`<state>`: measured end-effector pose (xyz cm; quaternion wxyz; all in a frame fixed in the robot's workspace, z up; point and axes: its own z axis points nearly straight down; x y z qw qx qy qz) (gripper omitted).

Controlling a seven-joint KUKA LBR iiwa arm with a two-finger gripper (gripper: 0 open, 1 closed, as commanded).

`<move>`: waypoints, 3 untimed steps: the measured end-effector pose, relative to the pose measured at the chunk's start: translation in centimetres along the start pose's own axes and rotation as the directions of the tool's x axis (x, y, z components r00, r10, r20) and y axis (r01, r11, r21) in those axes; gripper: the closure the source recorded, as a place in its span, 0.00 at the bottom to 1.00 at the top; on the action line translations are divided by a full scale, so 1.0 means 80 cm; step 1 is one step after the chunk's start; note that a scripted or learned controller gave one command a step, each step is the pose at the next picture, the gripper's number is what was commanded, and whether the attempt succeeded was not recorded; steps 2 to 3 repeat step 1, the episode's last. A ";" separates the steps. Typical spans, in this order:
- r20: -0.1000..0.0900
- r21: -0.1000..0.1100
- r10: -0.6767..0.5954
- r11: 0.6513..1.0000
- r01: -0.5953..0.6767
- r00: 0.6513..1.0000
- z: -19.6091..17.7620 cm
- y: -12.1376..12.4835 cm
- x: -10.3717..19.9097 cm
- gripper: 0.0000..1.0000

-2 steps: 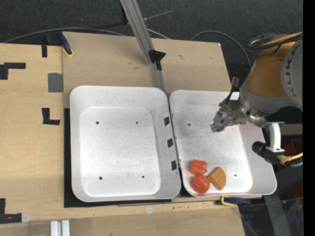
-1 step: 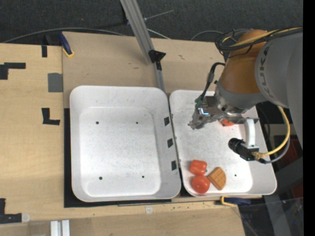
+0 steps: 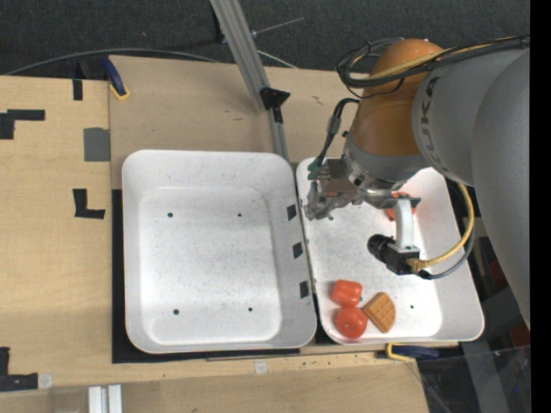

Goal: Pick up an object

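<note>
Right of centre, the gripper (image 3: 320, 198) hovered over the right bin (image 3: 448, 317) — finger state unclear. Lower down lay two red pieces (image 3: 348, 307) and a tan cracker (image 3: 380, 311).

My desk (image 3: 181, 110) is pale wood with black tape marks (image 3: 84, 203); dark floor (image 3: 103, 11) behind, metal pole (image 3: 245, 46) slanting across.

matt white plastic bins (image 3: 207, 166), wooden bench (image 3: 189, 101)
</note>
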<state>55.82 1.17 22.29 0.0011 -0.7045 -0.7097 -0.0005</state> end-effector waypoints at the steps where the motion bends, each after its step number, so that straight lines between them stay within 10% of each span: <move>1: 0.001 0.002 0.001 1.000 -0.001 1.000 0.011 0.008 0.060 1.00; 3: 0.001 0.002 0.001 1.000 -0.001 1.000 0.011 0.008 0.060 1.00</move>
